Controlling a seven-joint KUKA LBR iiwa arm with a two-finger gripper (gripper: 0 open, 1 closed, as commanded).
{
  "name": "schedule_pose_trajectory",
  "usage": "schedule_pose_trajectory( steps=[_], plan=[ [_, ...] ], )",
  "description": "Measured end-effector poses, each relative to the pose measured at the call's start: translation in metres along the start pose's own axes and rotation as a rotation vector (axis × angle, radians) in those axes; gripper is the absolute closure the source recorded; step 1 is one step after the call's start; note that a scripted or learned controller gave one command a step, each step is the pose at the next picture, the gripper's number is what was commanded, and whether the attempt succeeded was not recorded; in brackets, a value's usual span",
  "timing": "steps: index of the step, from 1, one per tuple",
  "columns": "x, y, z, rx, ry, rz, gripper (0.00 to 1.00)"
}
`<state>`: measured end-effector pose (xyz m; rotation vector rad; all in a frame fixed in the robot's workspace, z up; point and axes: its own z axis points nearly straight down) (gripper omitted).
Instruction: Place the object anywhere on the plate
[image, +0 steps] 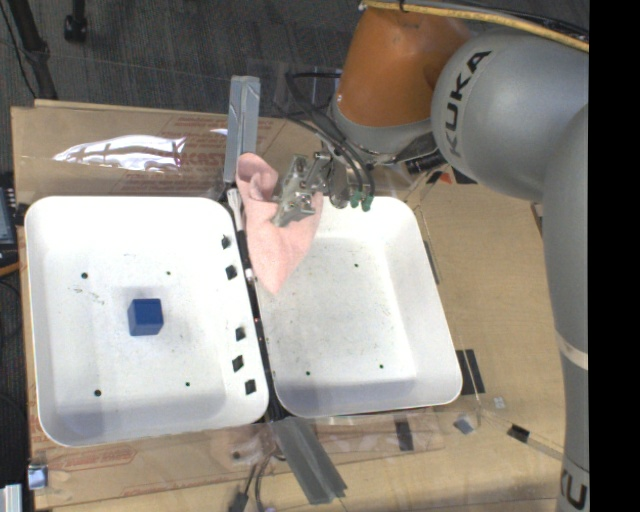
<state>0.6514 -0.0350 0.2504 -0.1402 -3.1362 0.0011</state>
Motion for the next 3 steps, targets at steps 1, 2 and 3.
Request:
schedule_pose_trajectory(
  steps=[1,2,3],
  plan=[
    [0.010,0.060,0.002,0.000,0.002,-0.095,1.00],
    [0.022,0.110,-0.002,0.001,0.002,-0.096,1.00],
    [0.041,0.159,0.014,0.001,-0.001,-0.097,1.00]
  ],
)
